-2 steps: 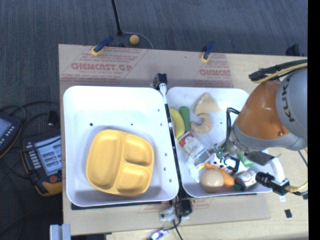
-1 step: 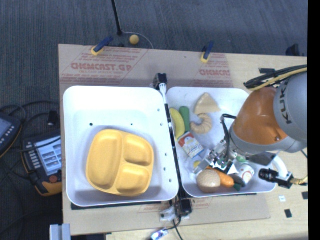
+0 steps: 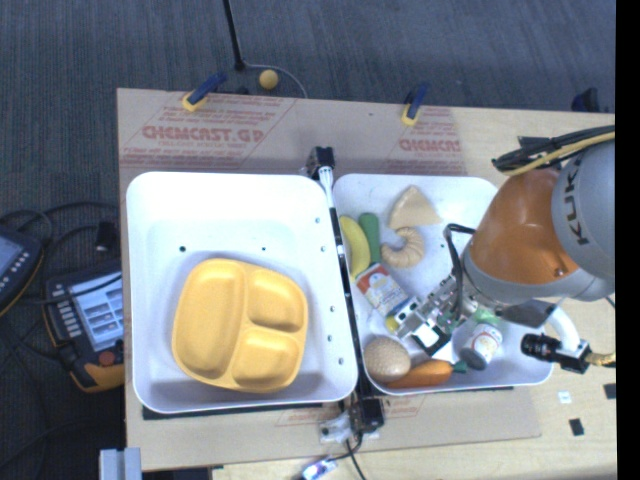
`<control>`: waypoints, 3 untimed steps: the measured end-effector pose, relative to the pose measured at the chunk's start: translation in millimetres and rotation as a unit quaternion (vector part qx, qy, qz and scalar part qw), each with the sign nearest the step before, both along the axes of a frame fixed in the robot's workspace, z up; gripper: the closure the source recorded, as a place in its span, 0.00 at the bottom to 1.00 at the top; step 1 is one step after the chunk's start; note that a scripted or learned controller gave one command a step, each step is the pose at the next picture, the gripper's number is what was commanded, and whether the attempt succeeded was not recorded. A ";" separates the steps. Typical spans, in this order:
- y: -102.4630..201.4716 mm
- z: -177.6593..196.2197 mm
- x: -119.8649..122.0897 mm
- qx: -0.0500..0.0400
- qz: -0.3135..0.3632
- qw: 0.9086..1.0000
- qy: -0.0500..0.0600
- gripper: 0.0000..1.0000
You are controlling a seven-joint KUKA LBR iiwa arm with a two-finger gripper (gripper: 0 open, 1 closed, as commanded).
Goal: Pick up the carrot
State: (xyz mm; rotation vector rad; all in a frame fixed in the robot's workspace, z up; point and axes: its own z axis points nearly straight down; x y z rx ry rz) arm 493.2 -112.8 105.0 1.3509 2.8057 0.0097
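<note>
Looking down at a slant, you see the arm's claw (image 3: 432, 320) low inside the right bin (image 3: 470, 183), among crowded play food. Its tips are lost in clutter, so you cannot tell how far it is open or whether it grips anything. The carrot (image 3: 424, 373) lies just below the claw along the bin's near wall, a smooth orange taper lying sideways, touching a rounded tan bread roll (image 3: 386, 358) on its left.

In your place, the worry is the crowding: closing here could catch the roll, or the small grey can (image 3: 481, 345) just right of the claw. The carrot's slick round body could also slide along the wall.

Up and left of the claw sit a small printed carton (image 3: 380, 288), a glossy banana (image 3: 353, 244) and a green cucumber (image 3: 371, 234). Well to the left, a moulded yellow tray (image 3: 240, 323) rests in the other bin (image 3: 160, 208).
</note>
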 end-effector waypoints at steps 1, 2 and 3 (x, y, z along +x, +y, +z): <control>-79.1 53.1 7.4 0.000 0.106 0.994 0.013 1.00; -13.5 55.1 -9.1 0.003 0.061 0.998 0.015 1.00; 38.6 78.7 -8.8 0.000 0.153 0.988 0.013 1.00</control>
